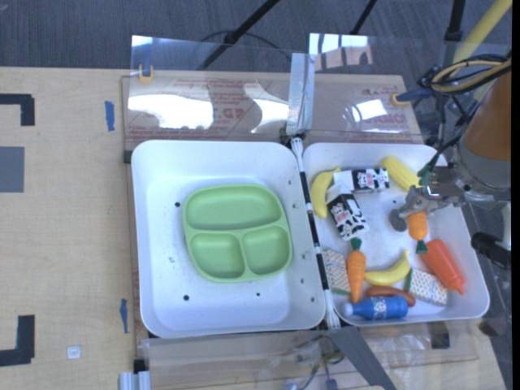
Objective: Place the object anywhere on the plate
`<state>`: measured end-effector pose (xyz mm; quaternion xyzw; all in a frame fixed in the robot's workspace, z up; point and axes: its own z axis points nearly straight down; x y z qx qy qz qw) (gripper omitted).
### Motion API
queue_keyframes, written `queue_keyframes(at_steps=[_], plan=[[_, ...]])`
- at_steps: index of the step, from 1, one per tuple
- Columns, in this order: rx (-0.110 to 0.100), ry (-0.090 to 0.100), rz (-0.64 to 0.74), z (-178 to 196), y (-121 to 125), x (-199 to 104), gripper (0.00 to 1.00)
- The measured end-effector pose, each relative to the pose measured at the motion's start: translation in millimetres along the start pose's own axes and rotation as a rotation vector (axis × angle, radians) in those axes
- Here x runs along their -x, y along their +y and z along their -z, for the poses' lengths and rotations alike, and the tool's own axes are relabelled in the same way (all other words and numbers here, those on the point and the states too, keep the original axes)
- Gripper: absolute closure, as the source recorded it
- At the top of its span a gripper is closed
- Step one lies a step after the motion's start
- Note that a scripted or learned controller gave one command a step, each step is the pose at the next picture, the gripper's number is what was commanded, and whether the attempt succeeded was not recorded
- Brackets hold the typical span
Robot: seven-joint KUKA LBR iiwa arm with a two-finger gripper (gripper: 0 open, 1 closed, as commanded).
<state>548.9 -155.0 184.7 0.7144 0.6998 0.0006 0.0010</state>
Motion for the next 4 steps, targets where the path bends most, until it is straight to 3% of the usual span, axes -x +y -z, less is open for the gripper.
queue_keyframes(at_steps=[1,2,3,4], plan=[[-0.005,0.002,0.137,-1,-28,-62,1.0],[-0.006,0.002,0.18,-1,-44,-126,1.0],[-0.001,0.0,0.127,-1,-31,-198,1.0],[-0.001,0.0,0.276,-11,-18,-281,1.0]])
